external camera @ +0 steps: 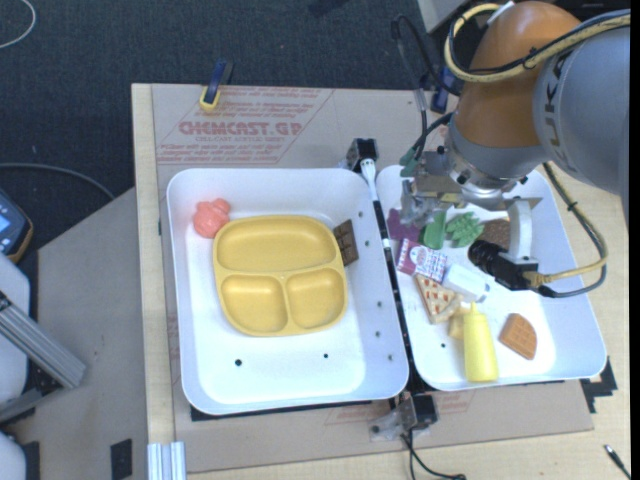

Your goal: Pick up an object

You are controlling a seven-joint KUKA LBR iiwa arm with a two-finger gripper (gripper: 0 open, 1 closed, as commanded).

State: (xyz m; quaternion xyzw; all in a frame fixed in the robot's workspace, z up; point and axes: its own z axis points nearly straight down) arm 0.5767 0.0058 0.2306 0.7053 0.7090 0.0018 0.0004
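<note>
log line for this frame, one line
arm: over right bin | pincer: low by green toy | grasp: unclear | left bin: yellow tray, pink toy

Right white bin (585, 340): yellow plastic squeeze bottle (479, 344) lying flat, cap toward the far side; tan toast-shaped piece (518, 335) just beside it; waffle wedge (436, 297) near the centre divider; pink-and-white printed packet (424, 260) farther back; green leafy toy (452, 230) at the far end, under the arm.

Yellow divided plate (280, 273) in left bin (190, 298), arm (530, 78) over right bin (580, 353)
</note>
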